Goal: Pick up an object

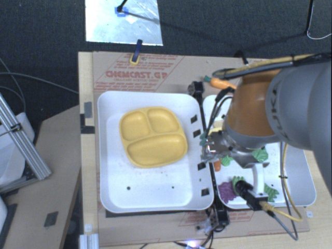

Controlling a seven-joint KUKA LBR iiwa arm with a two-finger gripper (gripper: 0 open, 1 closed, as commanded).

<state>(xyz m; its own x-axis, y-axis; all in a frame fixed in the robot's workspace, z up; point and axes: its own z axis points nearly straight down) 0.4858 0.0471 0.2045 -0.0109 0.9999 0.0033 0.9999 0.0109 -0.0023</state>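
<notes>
A: Landmark for this entry: the yellow plate [153, 137], three compartments, lying in the left bin [111, 191]. Near edge first?

B: Nearest, right of the plate and lower in the frame, in the right bin [306, 191]: a purple piece [226, 191], with a green piece [270, 192] further right. A black fitting and a yellow cable cross between them, so I cannot tell if the two touch.

A: Next back?

B: An orange piece [226, 161], just right of the plate's level across the wall between the bins. A second green piece [260, 154] lies right of it, partly under the arm [290, 108].

A: Gripper?

B: The gripper [218, 152] sits low over the right bin, just right of the plate, close above the orange piece. The wrist covers it. Whether it is released or clenched: cannot tell. Nothing seen held.

A: The candidates for picking are all right of the plate, then.

B: Yes. All in the right bin, resting on its floor.

A: Farther back?

B: Beyond the plate, cardboard [155, 69] with red print lies under both bins. At its far edge is a blue and yellow clip [136, 52]. Farthest, beyond that, a shiny sheet [123, 14] on dark carpet.
</notes>
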